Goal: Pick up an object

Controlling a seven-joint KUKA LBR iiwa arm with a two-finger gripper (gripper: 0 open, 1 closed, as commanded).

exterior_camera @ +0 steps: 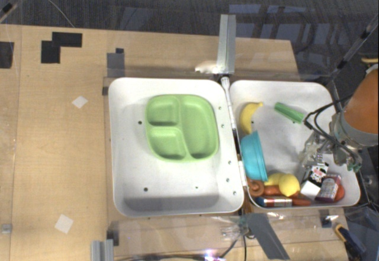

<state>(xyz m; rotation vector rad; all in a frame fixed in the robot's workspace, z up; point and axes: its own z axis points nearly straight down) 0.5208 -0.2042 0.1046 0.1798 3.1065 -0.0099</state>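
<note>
- Pale wooden tabletop bearing two shallow white bins side by side, dark carpet beyond the far edge.
- Left bin: one green divided tray, lying flat, near the centre.
- Right bin: yellow banana-like piece and blue bowl on edge along the left wall; green oblong item toward the far side; yellow lemon, red and orange pieces, dark packet crowded at the near wall.
- Gripper low over the right bin's near right area, just above the clutter; spread of the fingers cannot be told; nothing seen held.
</note>
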